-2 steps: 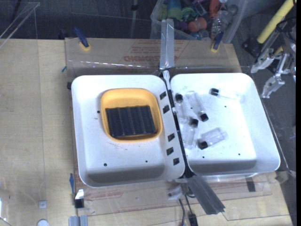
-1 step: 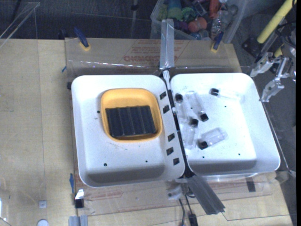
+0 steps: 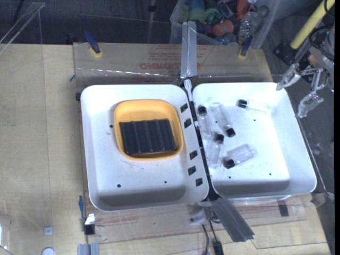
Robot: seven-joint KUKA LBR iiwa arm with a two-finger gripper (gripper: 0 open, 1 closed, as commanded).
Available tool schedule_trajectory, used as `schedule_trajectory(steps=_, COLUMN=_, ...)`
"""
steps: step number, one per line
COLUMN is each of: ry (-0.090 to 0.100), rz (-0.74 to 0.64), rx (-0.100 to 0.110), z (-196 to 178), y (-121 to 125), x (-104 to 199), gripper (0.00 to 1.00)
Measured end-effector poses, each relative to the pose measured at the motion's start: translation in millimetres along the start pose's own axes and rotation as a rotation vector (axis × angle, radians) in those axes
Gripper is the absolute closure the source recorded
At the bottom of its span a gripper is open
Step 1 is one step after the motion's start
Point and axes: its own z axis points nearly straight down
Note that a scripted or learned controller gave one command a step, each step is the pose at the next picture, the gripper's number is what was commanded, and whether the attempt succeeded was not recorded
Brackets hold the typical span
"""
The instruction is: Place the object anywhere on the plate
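Observation:
A yellow plate [image 3: 123,117] with rounded corners sits in the left bin [image 3: 98,169]. A black ribbed rectangular object [image 3: 147,136] lies flat on the plate, inside its rim. My gripper [image 3: 297,92] hangs over the far right edge of the right bin [image 3: 276,179], well away from the plate. Its two metal fingers [image 3: 287,80] stand apart, open, with nothing between them.
Several clear vials with black caps lie in the right bin, among them one [image 3: 254,105] at the back and one [image 3: 240,155] near the front. A divider with black clips [image 3: 192,142] runs between the bins. A crate of colourful toys [image 3: 223,7] stands behind the bench.

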Motion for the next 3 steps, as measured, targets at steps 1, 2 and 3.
schedule_trajectory(steps=1, ry=-0.007, rz=-0.262, rx=0.004, z=-23.9, y=-3.8, x=-12.8, gripper=0.0)
schedule_trajectory(steps=2, ry=-0.002, rz=-0.273, rx=0.0, z=-20.7, y=-3.2, x=-9.4, gripper=0.0)
schedule_trajectory(steps=3, ry=-0.001, rz=-0.284, rx=-0.001, z=-26.9, y=1.6, x=-1.0, gripper=0.0)
